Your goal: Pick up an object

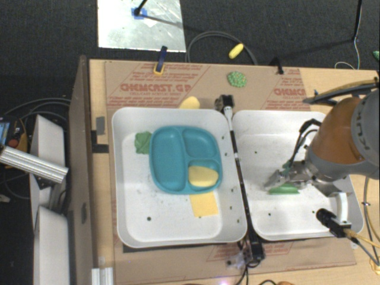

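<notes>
Item one, for your log: right bin (279,230), holding one green pod (284,189), a slim bean-like piece lying flat on the bin floor left of centre. Its long axis runs nearly left to right in the camera view, one tip toward the divider between the bins, the other tucked under the tool.

Item two: gripper (286,177), reaching in from the right beneath the orange band, low over the bin floor. It sits just above the pod and touching or all but touching it; you cannot tell which from this slant. Whether the jaws are wide or narrow you cannot tell either, since the metal parts blur together, so do not count the pod as held.

Relation to note: the pod lies directly below and slightly toward you from the tool, so the coming move looks like a short drop and a close across the pod's narrow width, not along its length.

Item three: left bin (127,218), well apart from the arm, holding a blue tray (172,159) with a yellow lump (203,176) in one compartment, a yellow slab (205,205) just below the tray, and a green leaf (142,141) at its left edge
</notes>
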{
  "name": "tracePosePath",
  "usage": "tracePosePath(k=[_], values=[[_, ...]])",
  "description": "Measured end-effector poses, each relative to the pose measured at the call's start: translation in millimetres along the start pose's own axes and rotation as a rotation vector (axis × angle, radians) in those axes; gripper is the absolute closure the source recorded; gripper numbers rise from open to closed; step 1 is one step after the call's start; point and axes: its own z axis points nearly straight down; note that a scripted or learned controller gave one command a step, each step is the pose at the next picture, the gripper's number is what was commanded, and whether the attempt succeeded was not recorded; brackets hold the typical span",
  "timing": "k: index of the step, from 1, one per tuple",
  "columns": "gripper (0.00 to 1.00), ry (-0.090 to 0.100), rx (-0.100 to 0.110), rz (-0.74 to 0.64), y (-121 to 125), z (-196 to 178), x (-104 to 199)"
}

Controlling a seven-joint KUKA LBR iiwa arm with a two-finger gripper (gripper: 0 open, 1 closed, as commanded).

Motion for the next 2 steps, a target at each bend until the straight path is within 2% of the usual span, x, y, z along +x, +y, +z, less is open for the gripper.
tracePosePath(k=[1, 2], values=[[1.0, 0.0, -0.005, -0.002, 1.6, -12.9, 1.6], [1.0, 0.003, -0.015, -0.015, 35.0, -108.8, 92.1]])
